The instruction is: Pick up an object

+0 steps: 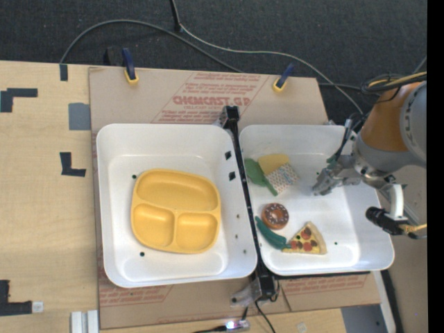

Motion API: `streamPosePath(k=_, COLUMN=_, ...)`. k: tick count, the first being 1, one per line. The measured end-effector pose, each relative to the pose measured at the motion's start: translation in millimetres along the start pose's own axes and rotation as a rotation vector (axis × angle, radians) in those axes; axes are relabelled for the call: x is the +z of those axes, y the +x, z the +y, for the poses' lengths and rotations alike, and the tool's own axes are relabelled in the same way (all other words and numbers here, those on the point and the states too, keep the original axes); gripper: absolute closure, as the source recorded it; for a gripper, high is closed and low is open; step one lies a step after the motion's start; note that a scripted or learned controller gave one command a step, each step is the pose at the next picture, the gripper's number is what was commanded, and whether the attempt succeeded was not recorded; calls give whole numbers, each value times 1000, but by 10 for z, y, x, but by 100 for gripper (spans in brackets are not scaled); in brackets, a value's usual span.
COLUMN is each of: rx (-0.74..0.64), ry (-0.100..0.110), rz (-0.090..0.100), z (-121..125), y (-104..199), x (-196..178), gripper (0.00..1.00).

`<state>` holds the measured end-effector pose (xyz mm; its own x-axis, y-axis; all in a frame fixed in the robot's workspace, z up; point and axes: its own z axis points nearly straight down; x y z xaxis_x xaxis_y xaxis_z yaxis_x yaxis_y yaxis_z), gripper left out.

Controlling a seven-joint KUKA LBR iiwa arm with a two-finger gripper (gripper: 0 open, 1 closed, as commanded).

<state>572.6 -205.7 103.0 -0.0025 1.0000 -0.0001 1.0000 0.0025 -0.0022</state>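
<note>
- A big brown cardboard sheet [208, 99] is lying on the bench under both bins. Two clamps with blue handles are pinching its far edge.
- The left bin [114, 151] is sitting on the cardboard. It is white and shallow.
- The right bin [368, 248] is sitting just beside the left one. Their walls are touching in the middle.
- The robot arm [399, 127] is reaching in from the right. It is grey with an orange band, and it is leaning over the right bin's far right side.
- A yellow plate [175, 210] with three sections is lying flat in the middle of the left bin.
- The gripper [325, 186] is hanging low over the white floor of the right bin, to the right of the toys. Its tips are looking dark and small, and I cannot tell if they are apart or together. Nothing is showing between them.
- A toy pizza slice [305, 240] is lying near the front of the right bin, well apart from the gripper.
- A yellow and checked piece [277, 171] is lying near the middle wall, to the left of the gripper.
- A green leaf-shaped toy [255, 173] is touching that piece on its left.
- A green bean-shaped toy [270, 234] is lying just beside the pizza slice.
- A brown donut [275, 216] with pink spots is sitting between the checked piece and the pizza slice.
</note>
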Motion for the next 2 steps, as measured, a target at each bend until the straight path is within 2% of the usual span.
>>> streamPosePath(k=2, rx=1, ry=-7, rz=-1, z=-11, y=-11, x=-1161, gripper=100)
